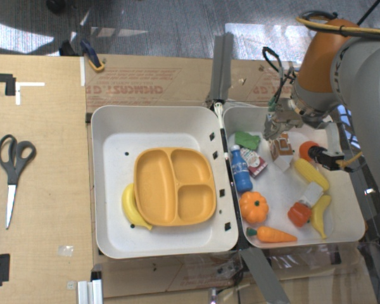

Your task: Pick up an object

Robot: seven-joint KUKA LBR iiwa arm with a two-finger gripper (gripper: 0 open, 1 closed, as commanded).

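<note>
My gripper [274, 130] hangs over the far part of the right bin [348, 230], at the end of the grey arm with its orange band [320, 56]. Just below and to the right of it lies a small brown and white box [282, 149]. Whether the gripper touches the box cannot be made out. A green packet [247, 140] lies to its left. Also in this bin are a blue bottle [241, 171], a red and white packet [259, 164], an orange-red ball [308, 151], a yellow banana [311, 173], a small pumpkin [254, 208] and a carrot [273, 235].
The left bin [107, 170] holds a yellow divided plate [175, 185] with a banana [132, 209] tucked beside it. A red item [299, 215] and another yellow banana [321, 216] lie at the right bin's near right. Scissors [12, 170] rest on the bench at the left.
</note>
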